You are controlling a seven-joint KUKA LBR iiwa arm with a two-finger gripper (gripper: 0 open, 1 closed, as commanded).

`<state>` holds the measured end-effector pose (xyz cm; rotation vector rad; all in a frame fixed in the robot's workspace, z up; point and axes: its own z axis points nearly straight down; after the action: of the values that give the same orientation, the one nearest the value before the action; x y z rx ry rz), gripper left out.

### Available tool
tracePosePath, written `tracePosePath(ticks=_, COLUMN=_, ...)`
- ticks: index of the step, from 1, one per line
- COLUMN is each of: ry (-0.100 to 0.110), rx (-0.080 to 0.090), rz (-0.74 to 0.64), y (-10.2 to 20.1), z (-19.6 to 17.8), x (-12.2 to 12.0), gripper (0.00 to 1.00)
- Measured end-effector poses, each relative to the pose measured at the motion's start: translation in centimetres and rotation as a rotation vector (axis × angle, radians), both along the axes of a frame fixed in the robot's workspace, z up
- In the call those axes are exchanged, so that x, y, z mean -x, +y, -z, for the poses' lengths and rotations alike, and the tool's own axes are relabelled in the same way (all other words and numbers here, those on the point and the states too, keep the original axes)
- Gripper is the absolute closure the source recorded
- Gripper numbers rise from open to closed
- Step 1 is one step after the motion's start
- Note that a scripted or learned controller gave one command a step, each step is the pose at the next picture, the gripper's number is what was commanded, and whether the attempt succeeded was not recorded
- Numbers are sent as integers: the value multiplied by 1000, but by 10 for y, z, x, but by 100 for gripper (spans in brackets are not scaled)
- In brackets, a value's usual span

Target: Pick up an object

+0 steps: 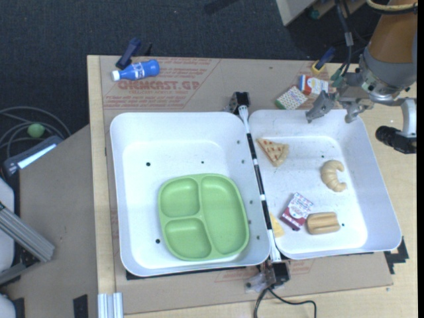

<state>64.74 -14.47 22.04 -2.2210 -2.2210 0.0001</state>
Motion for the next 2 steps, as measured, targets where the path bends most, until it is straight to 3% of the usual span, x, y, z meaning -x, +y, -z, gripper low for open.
tracePosePath(ticks=1, ry=2, rx=0, rz=1, y=-24, z=121, x=24, gripper=0)
tracePosePath(ticks=2, ry=1, rx=0, rz=1, y=-52, z=136, x=66, gripper=0)
